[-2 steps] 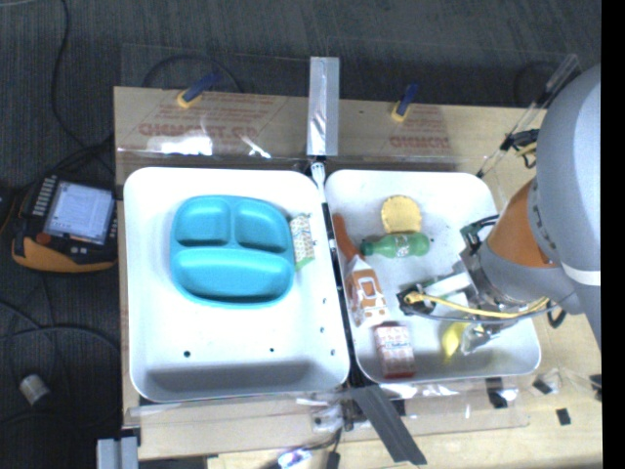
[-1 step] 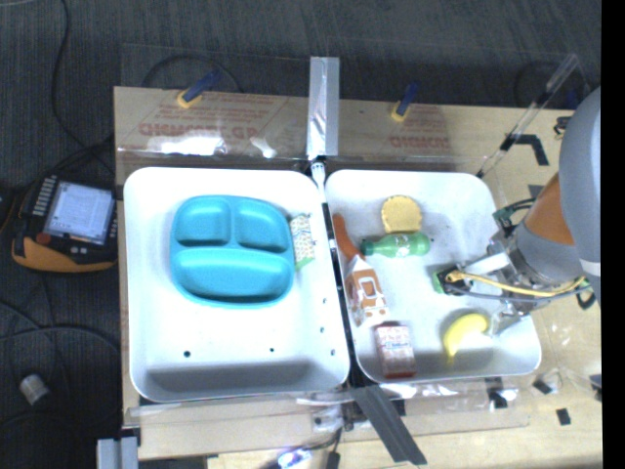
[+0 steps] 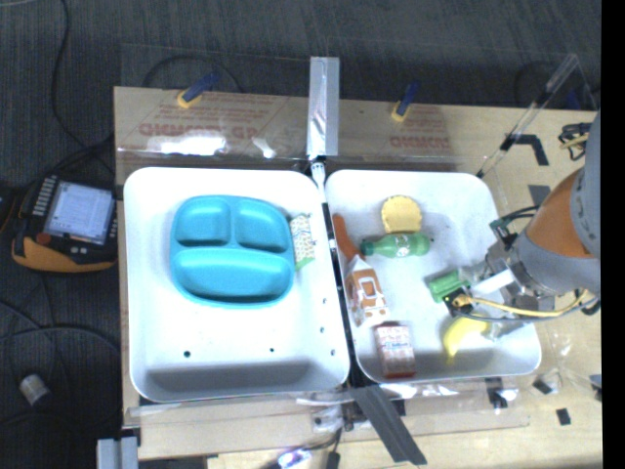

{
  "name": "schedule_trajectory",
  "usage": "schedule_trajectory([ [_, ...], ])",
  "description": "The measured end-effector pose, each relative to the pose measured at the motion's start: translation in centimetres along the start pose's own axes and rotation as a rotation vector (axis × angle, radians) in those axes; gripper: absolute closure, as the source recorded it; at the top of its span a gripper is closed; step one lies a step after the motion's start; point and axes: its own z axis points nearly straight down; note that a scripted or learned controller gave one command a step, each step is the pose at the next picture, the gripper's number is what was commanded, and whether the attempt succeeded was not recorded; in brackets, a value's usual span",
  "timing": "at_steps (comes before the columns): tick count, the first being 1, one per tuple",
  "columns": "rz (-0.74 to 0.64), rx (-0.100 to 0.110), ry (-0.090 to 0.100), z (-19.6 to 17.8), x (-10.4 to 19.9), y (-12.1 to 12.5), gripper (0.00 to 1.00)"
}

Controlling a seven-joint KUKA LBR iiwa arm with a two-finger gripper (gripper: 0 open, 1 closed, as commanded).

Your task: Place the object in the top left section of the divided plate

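The blue divided plate point(image 3: 234, 247) lies in the left bin point(image 3: 156, 360), with two small sections at its far side and one large section nearer the front. My gripper point(image 3: 476, 296) is low over the right side of the right bin point(image 3: 508, 360), reaching in from the right. A small green block point(image 3: 444, 284) lies right at its tip, and I cannot tell whether it is gripped. Just below the gripper lies a yellow fruit-like object point(image 3: 461, 336).
The right bin also holds a round tan disc point(image 3: 400, 213), a green bottle point(image 3: 395, 246) on its side, an orange stick point(image 3: 341, 237), a small carton point(image 3: 366, 296) and a red packet point(image 3: 394, 348). A patterned wrapper point(image 3: 303, 239) lies against the plate's right edge.
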Motion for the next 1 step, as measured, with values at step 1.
schedule_trajectory([
  [1, -0.253, 0.029, -0.018, 0.45, 4.14, 0.88, 0.00],
])
